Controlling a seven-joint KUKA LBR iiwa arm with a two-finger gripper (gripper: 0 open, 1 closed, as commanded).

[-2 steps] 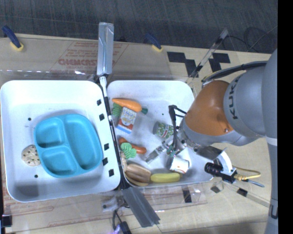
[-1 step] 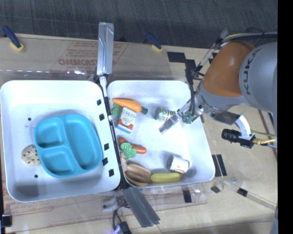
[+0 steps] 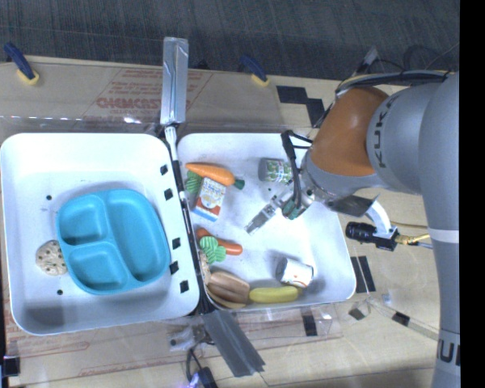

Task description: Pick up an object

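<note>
My gripper (image 3: 259,220) hangs over the middle of the right bin (image 3: 331,241), reaching in from the right under the grey and orange arm (image 3: 352,140). It points down-left over bare bin floor, and I see nothing in it. A juice carton (image 3: 209,199) lies to its left. An orange carrot (image 3: 212,172) lies above the carton. A greenish can (image 3: 274,170) sits just up-right of the gripper. Below it are a small carrot with a green top (image 3: 218,247), a tipped can (image 3: 294,272), a yellow banana (image 3: 273,294) and a brown bread roll (image 3: 227,286).
The left bin (image 3: 24,160) holds a blue divided plate (image 3: 111,239) and a cookie (image 3: 51,257) at its left side. A black divider wall (image 3: 178,208) separates the bins. Cables and a black fitting (image 3: 372,234) lie right of the right bin.
</note>
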